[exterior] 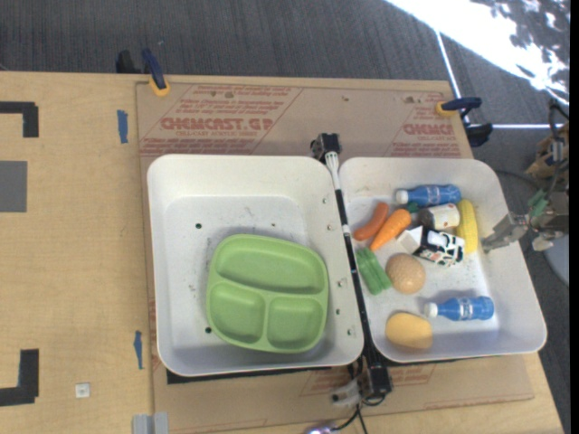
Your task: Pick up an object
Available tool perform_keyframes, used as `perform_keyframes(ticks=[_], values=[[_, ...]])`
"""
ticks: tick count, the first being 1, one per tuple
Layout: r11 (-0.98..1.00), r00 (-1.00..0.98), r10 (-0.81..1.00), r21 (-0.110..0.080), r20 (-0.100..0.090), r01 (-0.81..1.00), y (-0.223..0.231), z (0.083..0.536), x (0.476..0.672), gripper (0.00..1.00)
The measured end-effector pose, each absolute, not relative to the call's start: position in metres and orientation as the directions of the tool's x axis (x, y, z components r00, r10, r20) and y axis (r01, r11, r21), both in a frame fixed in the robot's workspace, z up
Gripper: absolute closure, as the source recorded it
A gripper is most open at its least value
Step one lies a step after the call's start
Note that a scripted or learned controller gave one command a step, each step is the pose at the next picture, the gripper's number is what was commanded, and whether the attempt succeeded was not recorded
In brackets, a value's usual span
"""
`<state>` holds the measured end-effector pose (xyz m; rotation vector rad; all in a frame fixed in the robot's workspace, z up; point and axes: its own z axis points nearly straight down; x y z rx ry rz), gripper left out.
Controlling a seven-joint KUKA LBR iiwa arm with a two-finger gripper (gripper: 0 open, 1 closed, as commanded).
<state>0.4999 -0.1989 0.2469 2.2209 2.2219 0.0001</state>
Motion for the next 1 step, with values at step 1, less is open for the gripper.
perform_keyframes(ticks=[1], values=[[0.148,-0.148,0.989,0.001,-0.001,0.989,-0.1502,0.1871,0.5734,0.0]])
